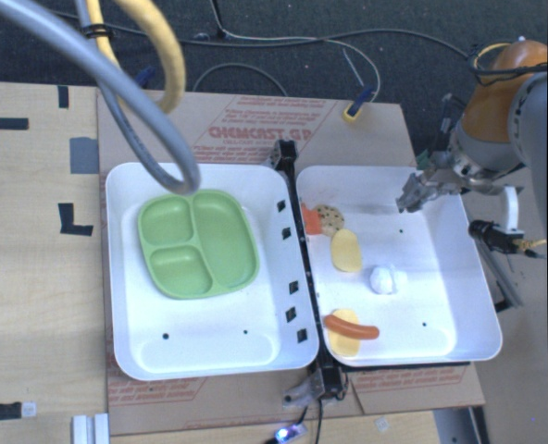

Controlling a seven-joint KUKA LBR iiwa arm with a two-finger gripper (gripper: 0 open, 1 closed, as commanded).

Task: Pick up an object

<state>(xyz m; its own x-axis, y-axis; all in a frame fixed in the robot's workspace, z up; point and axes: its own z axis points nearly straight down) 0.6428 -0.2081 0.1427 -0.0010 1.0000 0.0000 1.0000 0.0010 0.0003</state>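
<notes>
Arm (510, 109) cut off by right edge. Gripper (413, 199) small, dark; finger gap unreadable. Grey hose (117, 91) hides rim of left bin (126, 276). Orange piece (309, 220) half hidden behind divider.

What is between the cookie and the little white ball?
In the camera view, a yellow oval piece lies between the cookie and the white ball, all in the right bin.
</notes>
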